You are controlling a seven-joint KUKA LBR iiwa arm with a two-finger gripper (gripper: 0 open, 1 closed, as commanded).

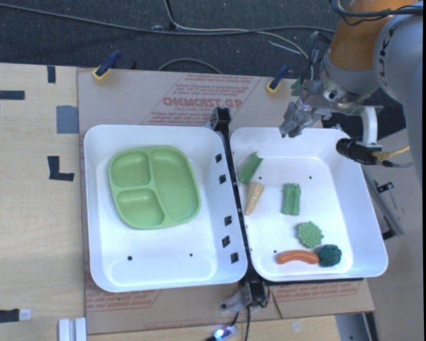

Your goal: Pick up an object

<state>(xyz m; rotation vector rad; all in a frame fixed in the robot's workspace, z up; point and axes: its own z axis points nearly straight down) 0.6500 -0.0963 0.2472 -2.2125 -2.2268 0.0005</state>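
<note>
The right bin (pixel 355 190) holds several toy foods: a green pod (pixel 249 168) and a pale corn cone (pixel 254 197) near its left wall, a green ridged block (pixel 291 199) in the middle, a round bumpy green piece (pixel 309 234), an orange sausage (pixel 297 258) and a dark green broccoli (pixel 330 255) at the front. My gripper (pixel 293 128) hangs over the bin's back rim, well above and behind the foods, with nothing seen between its fingers. Its fingertips look close together, but they are too small to judge.
The left bin (pixel 99 261) carries a light green divided plate (pixel 155 186). Black clips run along the divider (pixel 231 204) between the bins. Yellow and blue clamps (pixel 107 65) hold the cardboard base at the back. Cables cross the dark floor behind.
</note>
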